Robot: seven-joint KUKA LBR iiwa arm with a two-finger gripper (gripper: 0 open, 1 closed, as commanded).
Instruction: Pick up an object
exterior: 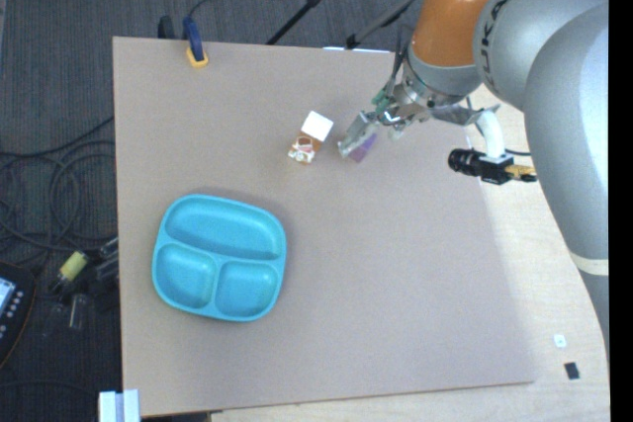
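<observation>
While the arm reaches in from the right, its gripper (354, 141) sits low over the tan board (396, 292) with a small purple block (362, 146) at its fingertips.

Whether the fingers pinch that block cannot be told. Just left lie a white cube (316, 126) and a small brown-and-white piece (302, 150), touching; a blue divided plate (220, 256) rests well apart, lower left.

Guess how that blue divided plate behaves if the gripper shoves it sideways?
The blue plate looks like moulded plastic, so probably stiff and light. It lies flat and wide on the tan board, so it would likely slide, not tip. Its low rounded rim may let fingers slip over it.
</observation>
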